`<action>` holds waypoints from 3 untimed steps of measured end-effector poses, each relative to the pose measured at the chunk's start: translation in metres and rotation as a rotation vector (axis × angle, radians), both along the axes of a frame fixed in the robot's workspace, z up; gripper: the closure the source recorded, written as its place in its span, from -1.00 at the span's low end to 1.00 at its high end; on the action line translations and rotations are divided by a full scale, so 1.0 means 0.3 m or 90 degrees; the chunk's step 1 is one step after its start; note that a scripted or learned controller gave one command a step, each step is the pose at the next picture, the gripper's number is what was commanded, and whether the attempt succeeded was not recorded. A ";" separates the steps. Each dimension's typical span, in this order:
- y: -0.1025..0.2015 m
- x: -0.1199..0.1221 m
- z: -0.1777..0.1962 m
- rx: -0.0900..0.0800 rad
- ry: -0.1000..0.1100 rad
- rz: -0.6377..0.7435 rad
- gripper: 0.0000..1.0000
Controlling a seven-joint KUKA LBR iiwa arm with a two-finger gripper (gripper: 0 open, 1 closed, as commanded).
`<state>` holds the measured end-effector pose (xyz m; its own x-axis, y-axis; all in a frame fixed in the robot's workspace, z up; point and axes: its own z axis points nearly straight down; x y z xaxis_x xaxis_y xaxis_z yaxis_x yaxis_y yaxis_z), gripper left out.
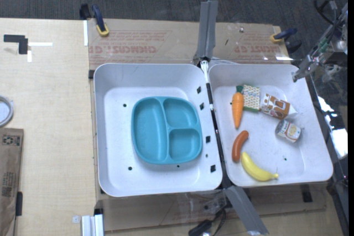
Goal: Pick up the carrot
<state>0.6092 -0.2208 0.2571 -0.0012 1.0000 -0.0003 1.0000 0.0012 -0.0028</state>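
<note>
The carrot (237, 110) is orange with a small green top. It lies in the right bin (310, 174), near that bin's left wall, with the green end pointing to the far side. Its far end touches a green-and-white packet (252, 98) on its right. Nothing covers the carrot and nothing holds it.
Also in the right bin are a reddish sausage (239, 145) just in front of the carrot, a banana (257, 168), an orange-brown carton (275, 106) and a small pouch (289, 131). The left bin (110, 174) holds a teal divided plate (166, 130). Metal parts with cables (323, 47) stand at the right bin's far right corner.
</note>
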 end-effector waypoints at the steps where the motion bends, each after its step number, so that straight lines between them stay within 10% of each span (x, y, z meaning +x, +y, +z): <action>1: -0.004 -0.003 -0.208 0.000 0.000 0.020 -1.00; 2: -0.004 0.079 0.161 -0.001 -0.002 -0.006 -1.00; 3: 0.106 0.097 -0.395 0.000 0.000 -0.086 -1.00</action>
<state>0.6382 -0.1889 0.1387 0.1338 0.9910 -0.0008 0.9910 -0.1338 -0.0028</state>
